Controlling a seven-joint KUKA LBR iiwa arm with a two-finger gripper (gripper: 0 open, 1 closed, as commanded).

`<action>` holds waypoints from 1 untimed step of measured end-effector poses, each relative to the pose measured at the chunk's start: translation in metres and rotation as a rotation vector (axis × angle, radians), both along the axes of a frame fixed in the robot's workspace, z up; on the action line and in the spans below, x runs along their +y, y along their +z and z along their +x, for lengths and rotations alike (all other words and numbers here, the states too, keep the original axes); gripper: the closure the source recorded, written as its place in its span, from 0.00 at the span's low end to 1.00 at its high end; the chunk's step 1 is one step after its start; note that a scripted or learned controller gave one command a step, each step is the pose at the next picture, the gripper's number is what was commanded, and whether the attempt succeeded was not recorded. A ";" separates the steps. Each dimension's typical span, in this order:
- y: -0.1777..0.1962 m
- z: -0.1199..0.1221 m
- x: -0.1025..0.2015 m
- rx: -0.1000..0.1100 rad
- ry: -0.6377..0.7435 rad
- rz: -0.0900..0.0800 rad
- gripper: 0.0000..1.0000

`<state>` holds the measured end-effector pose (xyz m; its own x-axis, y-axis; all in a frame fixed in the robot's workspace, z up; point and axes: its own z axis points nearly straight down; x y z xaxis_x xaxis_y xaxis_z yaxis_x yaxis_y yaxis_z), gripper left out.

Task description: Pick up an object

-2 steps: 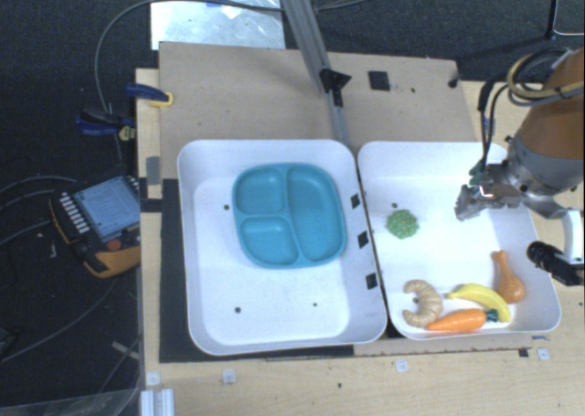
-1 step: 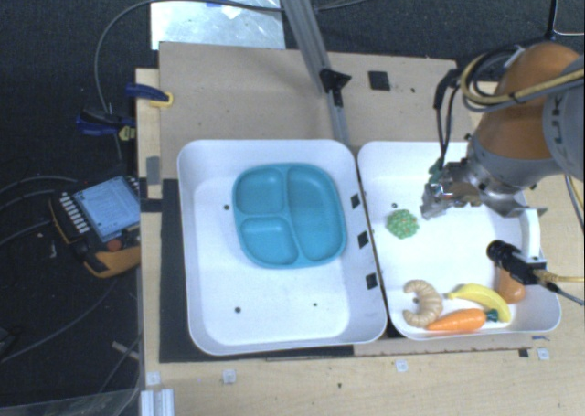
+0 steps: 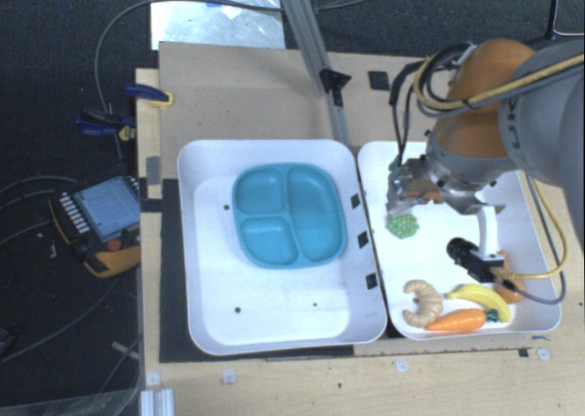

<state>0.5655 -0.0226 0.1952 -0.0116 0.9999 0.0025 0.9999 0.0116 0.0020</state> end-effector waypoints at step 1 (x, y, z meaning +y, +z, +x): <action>0.017 0.001 0.057 0.000 -0.001 -0.001 1.00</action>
